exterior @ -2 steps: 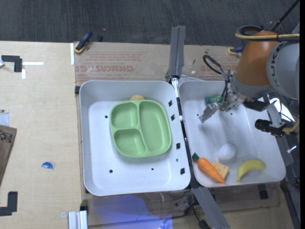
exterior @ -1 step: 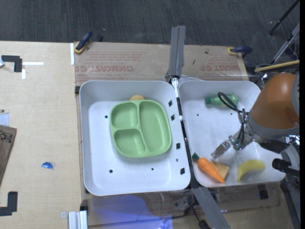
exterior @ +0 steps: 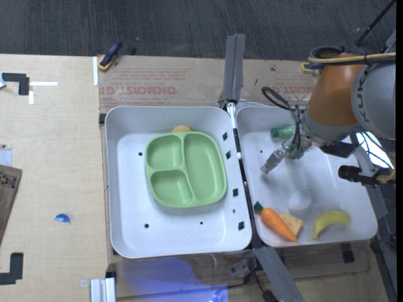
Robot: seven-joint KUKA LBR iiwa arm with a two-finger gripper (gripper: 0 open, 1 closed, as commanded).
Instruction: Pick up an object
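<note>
Tool above right bin, grip state unclear.
Orange plastic carrot lies below the tool, nearer the bin's front wall, long axis running diagonally; nothing visibly held.

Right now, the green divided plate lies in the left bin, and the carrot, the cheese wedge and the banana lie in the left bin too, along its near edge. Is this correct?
Not quite. The camera view shows the green divided plate in the left bin, but the carrot, the cheese wedge and the banana lie in the right bin, along its near edge.
</note>
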